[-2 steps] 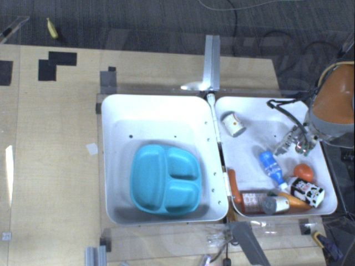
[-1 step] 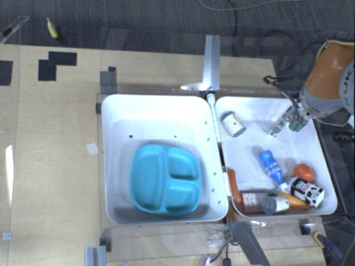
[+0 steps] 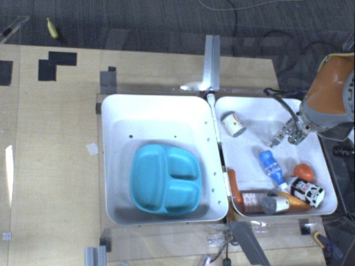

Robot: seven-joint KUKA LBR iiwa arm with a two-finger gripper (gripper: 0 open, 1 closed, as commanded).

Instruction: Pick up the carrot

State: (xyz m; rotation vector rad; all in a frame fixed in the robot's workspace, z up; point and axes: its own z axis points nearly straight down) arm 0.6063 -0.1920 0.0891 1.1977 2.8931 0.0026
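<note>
The grey two-finger gripper (image 3: 287,133), fingers parted and gripping nothing, is hovering at the right bin's upper right while the slim orange carrot (image 3: 294,199) is lying unpicked along the bin's lower edge.

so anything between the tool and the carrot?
Yes. The carrot lies at the right bin's near edge, partly under a black-and-white pack and a bottle. A blue bottle lies between it and the tool.

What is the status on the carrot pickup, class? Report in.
Tool high in right bin, nothing held. Carrot at bin's front edge, untouched. Cow-print carton and can lie on it.
</note>
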